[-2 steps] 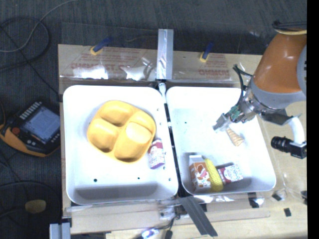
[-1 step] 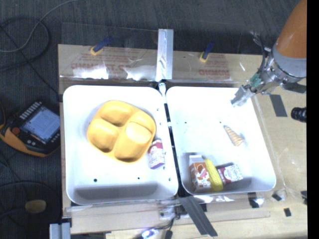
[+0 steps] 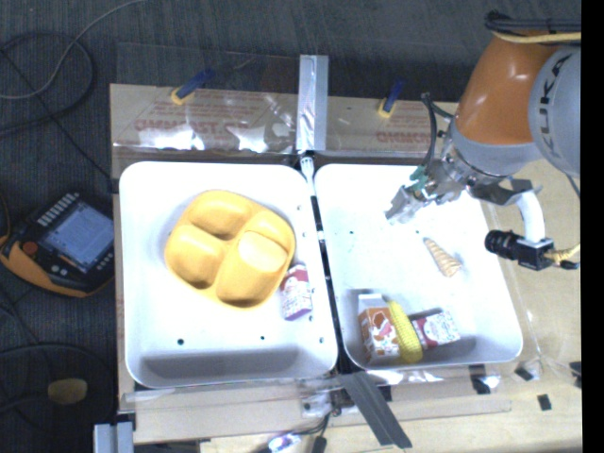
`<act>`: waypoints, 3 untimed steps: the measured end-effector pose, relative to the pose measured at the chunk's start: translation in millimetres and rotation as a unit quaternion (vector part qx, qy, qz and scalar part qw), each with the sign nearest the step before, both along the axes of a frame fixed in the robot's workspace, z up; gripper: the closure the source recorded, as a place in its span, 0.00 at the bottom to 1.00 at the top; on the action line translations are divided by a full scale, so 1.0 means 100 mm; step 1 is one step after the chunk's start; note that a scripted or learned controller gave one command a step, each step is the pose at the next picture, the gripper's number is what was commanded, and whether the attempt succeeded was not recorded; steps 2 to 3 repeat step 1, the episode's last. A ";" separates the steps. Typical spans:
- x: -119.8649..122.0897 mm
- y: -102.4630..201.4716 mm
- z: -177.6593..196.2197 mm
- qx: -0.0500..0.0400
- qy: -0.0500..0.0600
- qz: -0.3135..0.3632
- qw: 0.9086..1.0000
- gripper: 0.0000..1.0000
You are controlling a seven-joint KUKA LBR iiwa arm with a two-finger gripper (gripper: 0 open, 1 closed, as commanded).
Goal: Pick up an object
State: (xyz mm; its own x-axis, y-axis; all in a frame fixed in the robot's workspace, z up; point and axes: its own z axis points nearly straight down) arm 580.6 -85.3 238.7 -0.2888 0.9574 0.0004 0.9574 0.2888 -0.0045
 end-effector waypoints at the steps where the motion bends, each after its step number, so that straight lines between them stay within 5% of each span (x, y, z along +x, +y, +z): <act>1: 0.27 -0.31 -0.13 -0.001 0.000 0.072 0.997 1.00; 3: 0.27 -0.31 -0.13 -0.001 0.000 0.072 0.997 1.00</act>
